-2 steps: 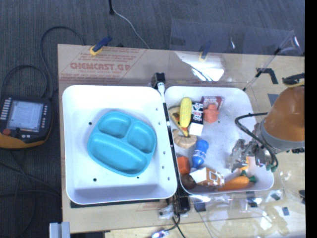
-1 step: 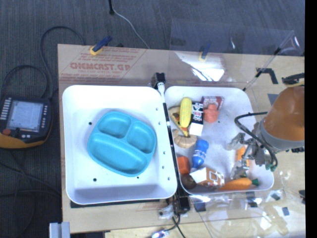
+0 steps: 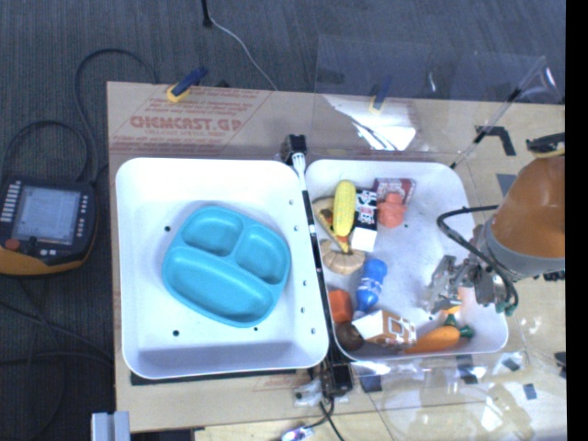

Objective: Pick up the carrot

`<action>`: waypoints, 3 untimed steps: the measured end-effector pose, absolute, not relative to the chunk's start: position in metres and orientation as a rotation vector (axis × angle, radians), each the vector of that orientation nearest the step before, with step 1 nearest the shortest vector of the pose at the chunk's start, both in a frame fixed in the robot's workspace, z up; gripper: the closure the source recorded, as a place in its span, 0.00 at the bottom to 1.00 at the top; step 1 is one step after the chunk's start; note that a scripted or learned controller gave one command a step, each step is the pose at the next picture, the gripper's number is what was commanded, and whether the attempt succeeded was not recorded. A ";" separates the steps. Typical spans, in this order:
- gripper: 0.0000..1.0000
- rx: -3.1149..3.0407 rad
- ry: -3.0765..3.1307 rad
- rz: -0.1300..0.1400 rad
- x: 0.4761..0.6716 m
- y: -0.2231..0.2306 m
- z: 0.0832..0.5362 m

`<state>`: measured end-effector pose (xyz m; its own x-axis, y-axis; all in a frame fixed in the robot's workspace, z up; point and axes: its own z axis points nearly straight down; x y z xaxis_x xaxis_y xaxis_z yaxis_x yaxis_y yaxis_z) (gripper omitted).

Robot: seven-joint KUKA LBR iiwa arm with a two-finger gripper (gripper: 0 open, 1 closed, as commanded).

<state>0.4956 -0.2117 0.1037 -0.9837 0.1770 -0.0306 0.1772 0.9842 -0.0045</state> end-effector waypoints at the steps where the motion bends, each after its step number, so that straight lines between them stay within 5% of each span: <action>1: 0.00 0.276 3.095 -0.011 0.497 -0.211 0.104; 2: 0.00 0.477 3.094 -0.001 0.546 -0.223 0.091; 3: 0.00 0.549 3.074 -0.004 0.513 -0.204 0.092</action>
